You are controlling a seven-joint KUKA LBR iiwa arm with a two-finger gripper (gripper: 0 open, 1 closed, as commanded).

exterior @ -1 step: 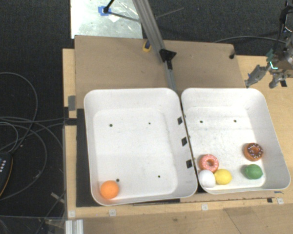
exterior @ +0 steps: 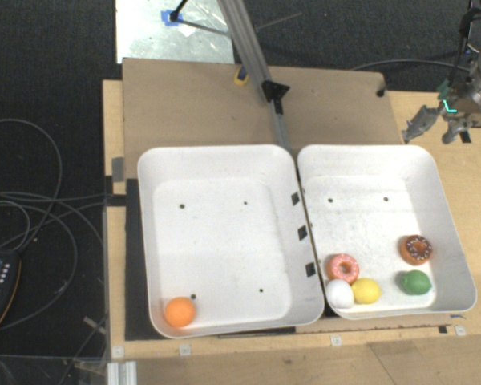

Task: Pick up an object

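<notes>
Camera view: round orange ball [exterior: 179,312], no long axis, left bin [exterior: 216,160].

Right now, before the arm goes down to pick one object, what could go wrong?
1. In the right bin, the pink donut, white ball and yellow lemon touch, so a grasp may push neighbours or catch two.
2. The orange ball lies in the left bin's corner; the wall may block the fingers, and it may roll.
</notes>
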